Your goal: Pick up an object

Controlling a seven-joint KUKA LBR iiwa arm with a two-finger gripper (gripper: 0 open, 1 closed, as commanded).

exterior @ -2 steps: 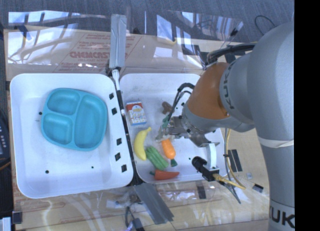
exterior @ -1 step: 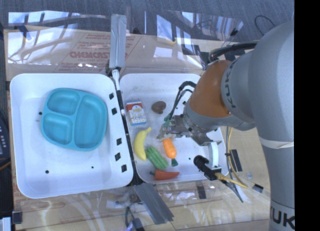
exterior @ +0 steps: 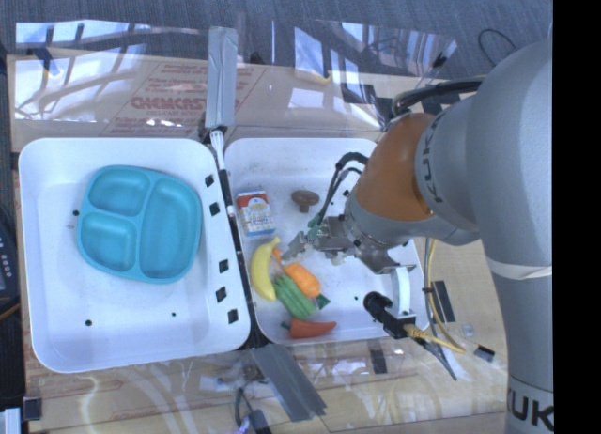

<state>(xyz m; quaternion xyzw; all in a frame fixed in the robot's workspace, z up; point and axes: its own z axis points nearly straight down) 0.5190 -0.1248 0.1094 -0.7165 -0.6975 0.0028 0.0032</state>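
The right bin (exterior: 282, 155) holds a small carton with a red label (exterior: 254, 212), a brown lump (exterior: 304, 199), a yellow banana (exterior: 262, 271), an orange carrot-like piece (exterior: 302, 279), a green vegetable (exterior: 295, 300) and a red pepper (exterior: 311, 328). My gripper (exterior: 302, 243) hangs low over the bin's middle, just above and right of the banana's upper tip and the orange piece. Its fingers look slightly apart, with nothing seen between them.
The left bin (exterior: 47, 235) carries a blue divided plate (exterior: 141, 223). A ridge with black clips (exterior: 225, 254) separates the two bins. The grey arm with its orange band (exterior: 404, 178) covers the right bin's right side. Cables (exterior: 441, 319) lie near the front right corner.
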